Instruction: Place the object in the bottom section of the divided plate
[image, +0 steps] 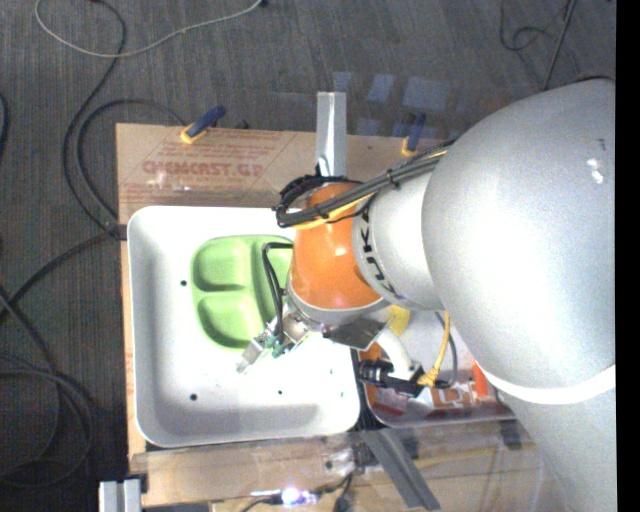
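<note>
arm (530, 250): big, smooth, pale grey, rounded shell; glossy, small bright glints near top right
band (330, 265): orange, glossy, dome-shaped ring above the wrist, light reflection on lower part
marking: dark letters running down the grey shell just beside the orange band, partly readable, looks like the maker's name
cables (310, 195): black bundle looped over top of the orange band, running along the grey link; one more black cable curving down the band's left side
wrist (315, 325): grey-silver flange under the band, darker block below
hand (262, 347): small, slim, metal-grey with green bit, detail blurred
yellow wire (440, 355): thin, hanging by arm's underside
</note>
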